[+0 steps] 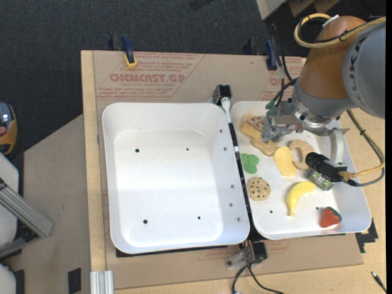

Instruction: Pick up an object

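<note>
The right bin [361, 216] holds several toy foods. A yellow banana [298, 195] lies near its middle, a red strawberry [329, 217] at the front right, a chocolate-chip cookie [258, 188] beside a green piece [249, 162] by the divider. A pale yellow lump [285, 162] and a tan ring-shaped piece [300, 152] sit in the centre. A yellow cheese wedge [251, 128] and a tan bread slice [266, 146] lie at the back. My gripper [273, 127] is down in the back of this bin, right over the bread and cheese.
The left bin [122, 133] is beside the right one, divided by a black rail [236, 155]. Both bins rest on a cardboard-covered bench [153, 75] held by blue clamps. A black and green part with a yellow cable [323, 171] hangs over the right bin.
</note>
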`<state>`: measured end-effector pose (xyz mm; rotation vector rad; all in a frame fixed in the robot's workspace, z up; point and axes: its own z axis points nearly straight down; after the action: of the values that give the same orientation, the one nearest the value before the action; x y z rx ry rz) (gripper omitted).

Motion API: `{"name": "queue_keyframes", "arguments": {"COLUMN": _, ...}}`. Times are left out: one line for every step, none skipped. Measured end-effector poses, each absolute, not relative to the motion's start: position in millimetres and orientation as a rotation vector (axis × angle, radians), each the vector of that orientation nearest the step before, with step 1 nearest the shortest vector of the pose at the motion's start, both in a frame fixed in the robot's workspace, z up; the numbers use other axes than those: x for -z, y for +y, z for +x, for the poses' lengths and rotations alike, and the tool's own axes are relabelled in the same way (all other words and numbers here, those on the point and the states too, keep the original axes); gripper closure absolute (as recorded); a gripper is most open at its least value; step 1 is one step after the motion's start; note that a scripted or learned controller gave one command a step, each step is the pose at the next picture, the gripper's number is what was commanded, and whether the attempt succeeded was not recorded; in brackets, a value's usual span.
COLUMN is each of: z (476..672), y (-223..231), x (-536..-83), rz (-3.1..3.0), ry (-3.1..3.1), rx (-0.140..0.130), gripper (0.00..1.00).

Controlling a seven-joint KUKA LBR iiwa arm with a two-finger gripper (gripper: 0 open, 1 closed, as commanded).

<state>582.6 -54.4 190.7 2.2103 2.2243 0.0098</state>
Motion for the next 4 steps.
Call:
{"name": "queue_keyframes", "arguments": {"z": 488.4, "y": -94.6, "x": -80.3, "rz": 2.236, "ry": 2.219, "rx": 0.008, "gripper": 1.0}}
{"name": "queue_keyframes", "arguments": {"z": 560.5, "y": -102.1, "x": -85.0, "rz": 2.215, "ry": 2.219, "rx": -0.004, "gripper": 1.0}}
{"name": "queue_keyframes", "arguments": {"z": 644.8, "y": -14.5, "x": -264.3, "rz": 2.196, "ry": 2.223, "rx": -0.028, "gripper": 1.0}}
{"name": "queue_keyframes", "arguments": {"z": 668.7, "y": 42.6, "x": -361.8, "rz": 2.206, "ry": 2.223, "rx": -0.019, "gripper": 1.0}}
